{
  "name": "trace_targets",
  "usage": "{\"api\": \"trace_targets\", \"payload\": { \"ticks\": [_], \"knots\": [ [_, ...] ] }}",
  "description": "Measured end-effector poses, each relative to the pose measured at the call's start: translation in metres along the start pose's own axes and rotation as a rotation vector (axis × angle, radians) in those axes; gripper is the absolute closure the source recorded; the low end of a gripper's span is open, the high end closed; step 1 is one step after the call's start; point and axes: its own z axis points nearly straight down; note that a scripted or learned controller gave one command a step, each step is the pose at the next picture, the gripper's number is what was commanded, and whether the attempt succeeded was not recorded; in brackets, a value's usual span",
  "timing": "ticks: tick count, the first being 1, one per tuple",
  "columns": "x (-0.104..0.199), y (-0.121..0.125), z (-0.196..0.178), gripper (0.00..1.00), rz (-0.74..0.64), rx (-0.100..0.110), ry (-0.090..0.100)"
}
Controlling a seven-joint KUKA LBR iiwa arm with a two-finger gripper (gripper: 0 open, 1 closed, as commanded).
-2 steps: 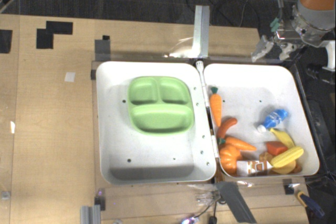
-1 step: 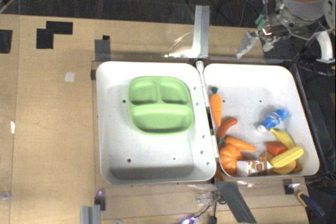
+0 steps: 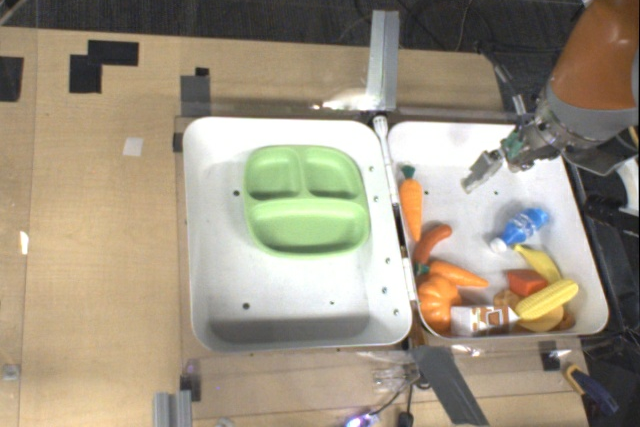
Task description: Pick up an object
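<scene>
Two bins sit before you. Your tool hangs over the right one's far part, above a blue bottle. Whether it is clenched, you cannot tell.

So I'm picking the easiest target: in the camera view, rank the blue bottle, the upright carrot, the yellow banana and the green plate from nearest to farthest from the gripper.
1. Blue bottle, just below the gripper in the right bin.
2. Upright carrot, at that bin's left wall.
3. Yellow banana, toward the bin's lower right.
4. Green plate, in the left bin.
</scene>
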Motion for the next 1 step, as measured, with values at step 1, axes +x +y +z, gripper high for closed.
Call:
{"api": "trace_targets", "payload": {
  "ticks": [1],
  "knots": [
    [-0.0653,-0.0715,0.0893,0.0,0.136,0.001,-0.001]
  ]
}}
